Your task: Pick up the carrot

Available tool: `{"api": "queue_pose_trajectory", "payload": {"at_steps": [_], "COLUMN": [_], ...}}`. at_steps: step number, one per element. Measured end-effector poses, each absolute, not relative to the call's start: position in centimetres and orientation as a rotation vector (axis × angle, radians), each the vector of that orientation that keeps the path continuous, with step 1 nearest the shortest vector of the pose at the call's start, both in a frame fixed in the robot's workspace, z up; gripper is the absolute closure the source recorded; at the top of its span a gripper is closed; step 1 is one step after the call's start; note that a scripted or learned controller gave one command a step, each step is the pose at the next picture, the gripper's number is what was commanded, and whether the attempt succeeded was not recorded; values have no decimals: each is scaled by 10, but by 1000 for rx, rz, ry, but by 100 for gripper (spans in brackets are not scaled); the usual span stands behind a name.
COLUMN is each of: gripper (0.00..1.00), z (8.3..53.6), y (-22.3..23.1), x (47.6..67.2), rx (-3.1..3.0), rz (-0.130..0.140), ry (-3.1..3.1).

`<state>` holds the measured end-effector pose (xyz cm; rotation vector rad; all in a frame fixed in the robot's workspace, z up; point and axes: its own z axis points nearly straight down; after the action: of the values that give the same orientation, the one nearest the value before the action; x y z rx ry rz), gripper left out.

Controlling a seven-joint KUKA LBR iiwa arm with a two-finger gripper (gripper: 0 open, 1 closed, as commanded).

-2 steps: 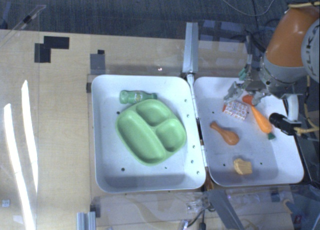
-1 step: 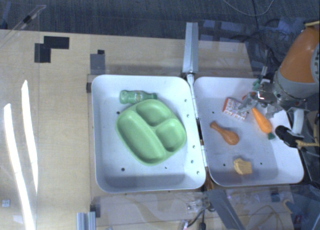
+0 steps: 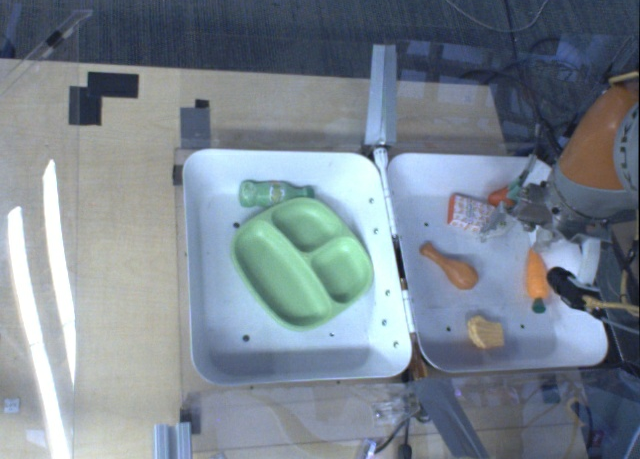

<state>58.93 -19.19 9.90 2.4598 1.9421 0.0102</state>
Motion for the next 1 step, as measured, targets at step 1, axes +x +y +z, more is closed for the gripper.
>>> {"api": "queue_pose_trajectory", "payload": {"at_steps": [1], "gripper": [0], "z": [90], "y": [-192], "x": [557], "rx": [2262], "rz": [21], "ry": [2171]}}
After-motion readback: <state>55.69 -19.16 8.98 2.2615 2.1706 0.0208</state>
